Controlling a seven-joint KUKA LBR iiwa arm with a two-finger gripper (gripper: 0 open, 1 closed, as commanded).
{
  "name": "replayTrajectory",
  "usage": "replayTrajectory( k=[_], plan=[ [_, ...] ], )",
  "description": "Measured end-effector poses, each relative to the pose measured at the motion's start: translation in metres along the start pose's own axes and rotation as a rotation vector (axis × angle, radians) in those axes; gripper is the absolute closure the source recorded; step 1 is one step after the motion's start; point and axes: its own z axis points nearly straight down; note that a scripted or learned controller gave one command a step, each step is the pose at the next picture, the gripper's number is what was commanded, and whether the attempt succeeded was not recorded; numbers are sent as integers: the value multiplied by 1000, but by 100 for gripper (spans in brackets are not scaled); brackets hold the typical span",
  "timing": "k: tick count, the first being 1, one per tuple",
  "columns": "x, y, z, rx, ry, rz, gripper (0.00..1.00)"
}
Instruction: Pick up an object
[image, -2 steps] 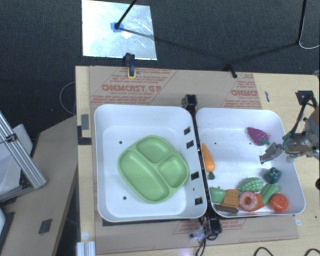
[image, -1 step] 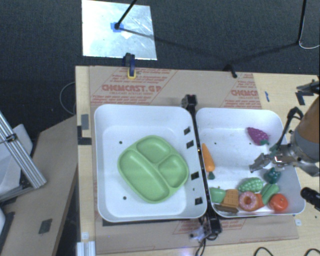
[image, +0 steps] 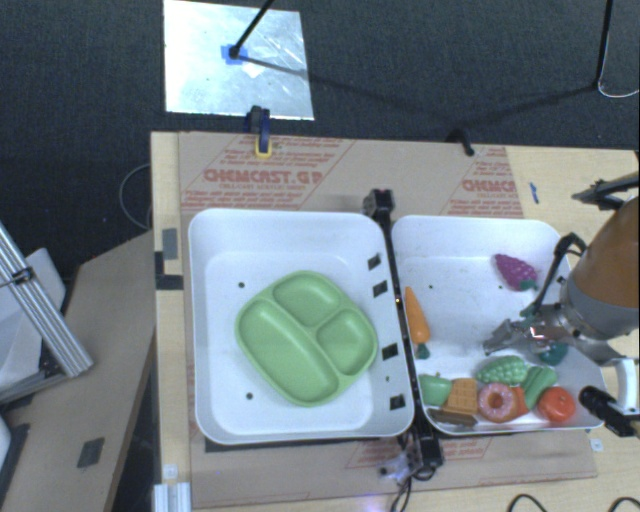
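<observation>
Our gripper (image: 512, 338) hovers low in the right bin (image: 455, 245) above the toy food (image: 500, 385) heaped along its near wall; jaw state we cannot tell. The toys look light, rigid, slippery plastic, best pinched across the middle.

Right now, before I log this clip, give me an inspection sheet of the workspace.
Surface: bench, two white bins side by side.
Job's things: right bin holds carrot, grapes, donut, tomato and green toys.
Clutter: green tray in left bin; clamp at the bench's far edge.
Grippers: pincer low in right bin; grip unclear.
Cables: one top right.
Surroundings: dark floor, foil sheet.
</observation>
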Motion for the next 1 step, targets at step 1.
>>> replayTrajectory(
  k=[1],
  plan=[
    [9,2,33,10,11,-6,0]
  ],
)
